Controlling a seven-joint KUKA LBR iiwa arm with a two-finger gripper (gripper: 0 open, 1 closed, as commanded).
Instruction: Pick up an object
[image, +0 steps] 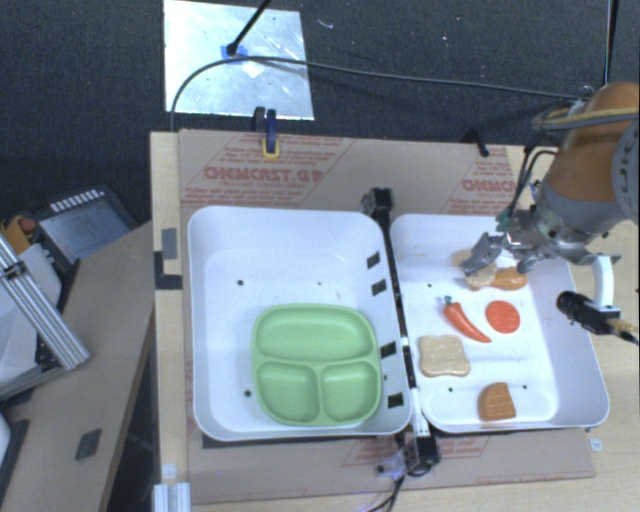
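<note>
My gripper (506, 258) hangs low over the back of the right bin (580, 400), its fingers spread open. Just under and between the fingertips lie a pale tan food piece (477, 277) and an orange piece (512, 281), side by side. Nothing is lifted; both rest on the bin floor. In front of them lie a red chili pepper (465, 320), a red-orange round slice (503, 317), a slice of bread (443, 355) and a brown biscuit-like piece (496, 401).
The left bin (230, 250) holds a green divided plate (315, 363) at its front. A black divider (392, 300) runs between the bins. The grey and orange arm (590, 170) comes in over the right bin's back right corner.
</note>
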